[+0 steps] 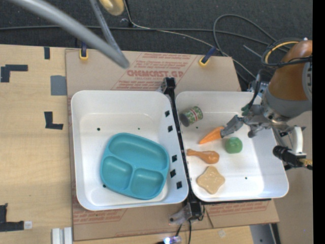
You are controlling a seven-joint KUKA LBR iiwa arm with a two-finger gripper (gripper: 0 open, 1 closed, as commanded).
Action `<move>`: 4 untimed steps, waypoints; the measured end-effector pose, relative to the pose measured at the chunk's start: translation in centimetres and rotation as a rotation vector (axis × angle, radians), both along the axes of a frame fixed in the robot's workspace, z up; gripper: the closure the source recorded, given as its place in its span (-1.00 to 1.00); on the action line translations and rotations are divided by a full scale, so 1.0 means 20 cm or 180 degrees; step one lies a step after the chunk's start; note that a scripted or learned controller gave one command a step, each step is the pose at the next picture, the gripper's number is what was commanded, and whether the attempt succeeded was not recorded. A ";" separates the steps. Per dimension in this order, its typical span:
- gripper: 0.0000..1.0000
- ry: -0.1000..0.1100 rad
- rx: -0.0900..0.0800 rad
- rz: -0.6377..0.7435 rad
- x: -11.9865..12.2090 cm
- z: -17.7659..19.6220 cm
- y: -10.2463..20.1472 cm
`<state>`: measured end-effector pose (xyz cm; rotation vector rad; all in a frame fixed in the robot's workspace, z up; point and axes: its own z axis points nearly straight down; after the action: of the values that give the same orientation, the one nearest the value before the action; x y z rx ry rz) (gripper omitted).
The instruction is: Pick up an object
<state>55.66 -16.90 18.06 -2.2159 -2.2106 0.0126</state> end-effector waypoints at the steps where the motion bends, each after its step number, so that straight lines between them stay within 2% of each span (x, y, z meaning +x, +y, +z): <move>1: -1.00 -0.0039 -0.0007 0.0011 0.02 0.03 0.00; 3: -1.00 -0.0025 -0.0007 0.0012 0.00 -0.46 0.01; 4: 1.00 -0.0034 -0.0008 0.0014 0.01 -0.39 0.01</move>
<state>55.82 -16.63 10.22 -2.2178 -2.2220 0.0034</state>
